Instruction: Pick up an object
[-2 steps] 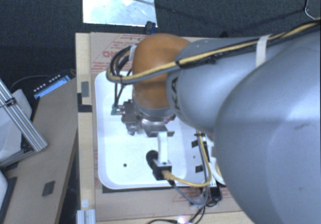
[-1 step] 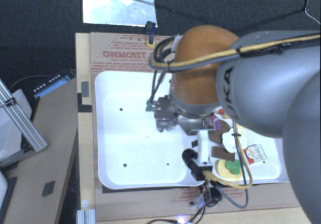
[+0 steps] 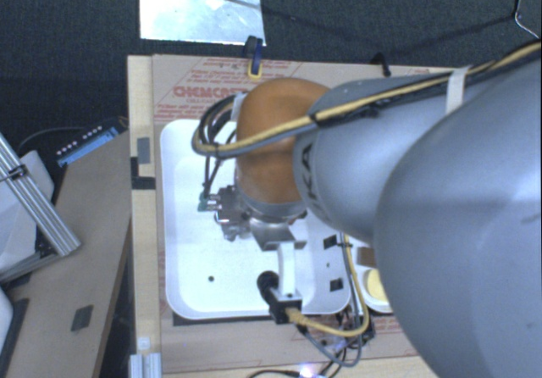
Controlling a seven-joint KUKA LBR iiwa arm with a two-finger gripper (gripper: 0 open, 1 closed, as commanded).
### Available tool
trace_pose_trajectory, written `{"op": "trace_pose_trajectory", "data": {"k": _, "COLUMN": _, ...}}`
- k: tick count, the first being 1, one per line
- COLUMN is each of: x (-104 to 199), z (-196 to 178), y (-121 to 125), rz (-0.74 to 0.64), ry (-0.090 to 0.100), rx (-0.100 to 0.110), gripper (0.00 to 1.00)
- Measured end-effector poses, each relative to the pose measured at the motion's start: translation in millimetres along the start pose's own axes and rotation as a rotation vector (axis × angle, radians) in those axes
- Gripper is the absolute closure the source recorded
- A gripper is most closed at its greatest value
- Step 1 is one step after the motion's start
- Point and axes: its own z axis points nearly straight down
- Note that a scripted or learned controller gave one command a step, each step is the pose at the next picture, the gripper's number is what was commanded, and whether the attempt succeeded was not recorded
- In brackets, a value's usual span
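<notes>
My arm reaches in from the right and hangs over the left white bin [image 3: 182,198]. Its orange band [image 3: 271,143] and grey wrist cover the middle of that bin. The gripper [image 3: 241,219] shows as a metal block under the wrist, low over the bin floor. A small dark speck [image 3: 210,277] lies on the bin floor toward the front left, apart from the gripper. A yellowish object [image 3: 373,285] peeks out in the right bin, mostly hidden by the arm.
A white bracket with a black part [image 3: 292,279] and looping cables [image 3: 330,334] hang off the wrist near the front rim. Cardboard [image 3: 203,84] lies under the bins. A grey side table [image 3: 76,241] stands to the left.
</notes>
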Motion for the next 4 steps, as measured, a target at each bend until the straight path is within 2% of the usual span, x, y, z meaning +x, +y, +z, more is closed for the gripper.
{"op": "trace_pose_trajectory", "data": {"k": 1, "x": 13, "z": -102, "y": 114, "rz": 0.002, "ry": 0.004, "rx": -0.020, "gripper": 1.00}}
{"op": "trace_pose_trajectory", "data": {"k": 2, "x": 12, "z": 50, "y": 60, "rz": 0.004, "ry": -0.004, "rx": 0.010, "gripper": 1.00}}
{"op": "trace_pose_trajectory", "data": {"k": 3, "x": -64, "z": 50, "y": 28, "rz": 0.012, "ry": -0.004, "rx": 0.003, "gripper": 1.00}}
{"op": "trace_pose_trajectory", "data": {"k": 4, "x": -39, "z": -94, "y": 85, "rz": 0.000, "ry": 0.005, "rx": -0.022, "gripper": 1.00}}
